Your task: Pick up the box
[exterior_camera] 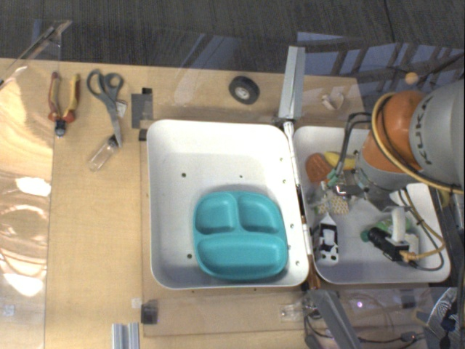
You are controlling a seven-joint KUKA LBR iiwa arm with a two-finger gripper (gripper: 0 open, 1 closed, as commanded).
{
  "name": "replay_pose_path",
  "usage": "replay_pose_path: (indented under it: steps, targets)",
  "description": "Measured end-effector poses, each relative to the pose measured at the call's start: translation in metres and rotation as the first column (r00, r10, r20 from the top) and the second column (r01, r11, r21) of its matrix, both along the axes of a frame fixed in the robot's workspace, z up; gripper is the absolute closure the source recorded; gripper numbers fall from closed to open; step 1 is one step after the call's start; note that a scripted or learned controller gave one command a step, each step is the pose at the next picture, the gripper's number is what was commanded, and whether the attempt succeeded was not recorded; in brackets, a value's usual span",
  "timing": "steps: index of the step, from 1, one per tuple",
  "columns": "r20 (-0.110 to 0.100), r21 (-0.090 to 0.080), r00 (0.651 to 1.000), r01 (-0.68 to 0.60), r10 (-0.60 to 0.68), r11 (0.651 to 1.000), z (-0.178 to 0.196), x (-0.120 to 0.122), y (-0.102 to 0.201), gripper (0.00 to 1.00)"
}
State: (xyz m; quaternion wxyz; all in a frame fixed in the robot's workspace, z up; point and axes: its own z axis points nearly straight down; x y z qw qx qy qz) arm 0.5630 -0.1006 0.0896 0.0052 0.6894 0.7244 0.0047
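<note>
Arm low over the right bin, gripper (336, 187) state impossible to tell.
The gripper sits among clutter at the right bin's (378, 271) left side, near a small speckled box (336, 206) just below it; an orange item (317, 167) lies beside. A teal divided tray (240, 235) rests in the left bin (174, 195); scissors (109, 97) lie on the table (87, 231).

The small pale cardboard box with a dotted pattern (336, 205) lies tilted in the right white bin (378, 271), right of frame centre, near the bin's left wall, partly hidden.
</note>
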Motion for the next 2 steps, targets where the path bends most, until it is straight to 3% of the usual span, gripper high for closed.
replay_pose_path:
  steps: [1,2]
  targets:
    - [0.005,-0.001,1.0,-0.003,0.003,1.0,0.011,0.002,0.0,1.0]
    - [-0.007,0.001,0.994,0.112,-0.112,0.994,0.115,-0.03,0.034,1.0]
